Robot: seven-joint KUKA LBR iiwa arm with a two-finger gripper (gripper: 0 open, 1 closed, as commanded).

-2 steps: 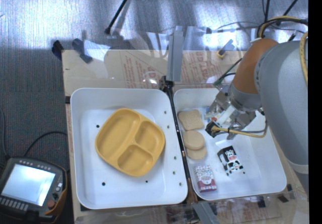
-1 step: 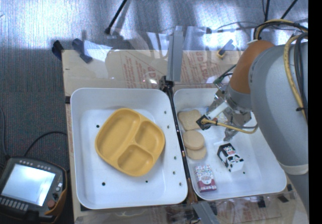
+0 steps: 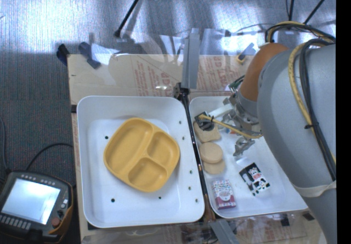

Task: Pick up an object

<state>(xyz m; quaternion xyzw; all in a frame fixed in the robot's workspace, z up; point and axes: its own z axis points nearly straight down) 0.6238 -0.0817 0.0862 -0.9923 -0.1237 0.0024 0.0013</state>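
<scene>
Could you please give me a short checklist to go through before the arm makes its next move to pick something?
1. Tool is over the right bin, near the things: ok.
2. Anything held in the tool: cannot tell.
3. Cow-print carton and red carton lie apart, each free to take: ok.
4. Tan round pieces touch one another, probably hard to single out: not ok.
5. Yellow plate lies in the left bin, away from the tool: ok.

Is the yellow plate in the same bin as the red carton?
No, the yellow divided plate lies in the view's left bin, the red carton in the right bin.
</scene>
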